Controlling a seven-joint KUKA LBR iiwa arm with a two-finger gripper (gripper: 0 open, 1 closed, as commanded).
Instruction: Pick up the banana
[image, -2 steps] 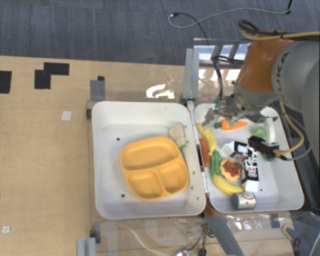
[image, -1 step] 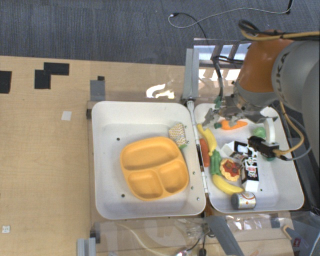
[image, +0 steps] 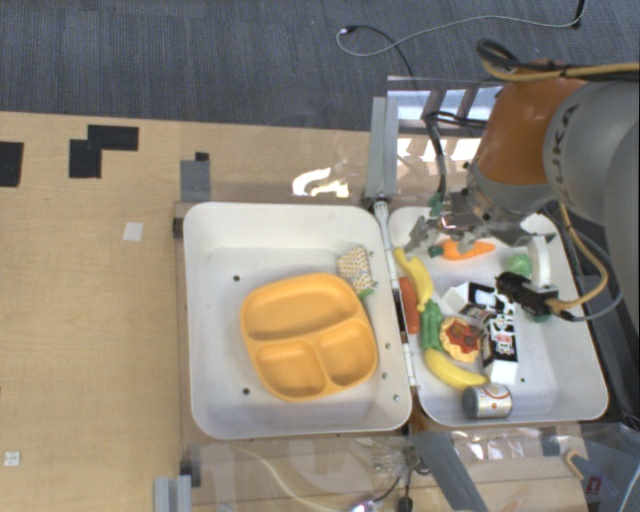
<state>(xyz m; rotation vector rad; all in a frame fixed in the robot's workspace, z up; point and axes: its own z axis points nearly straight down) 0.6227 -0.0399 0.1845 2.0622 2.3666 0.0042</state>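
Two yellow bananas lie in the right bin (image: 590, 385). One banana (image: 418, 277) runs along the bin's left wall, next to a red-orange stick. The other banana (image: 454, 372) curves near the front, under a round red and yellow toy. My gripper (image: 432, 238) hangs at the back left of the right bin, just beyond the far tip of the first banana. It stands open with nothing between its fingers. An orange carrot (image: 468, 250) lies just to its right.
The left bin (image: 215, 400) holds an orange divided plate (image: 306, 335) and a small speckled item (image: 354, 266). Crowded in the right bin are a green toy (image: 431, 325), black and white packets (image: 499, 340), a metal can (image: 487, 401) and a green and white object (image: 528, 266).
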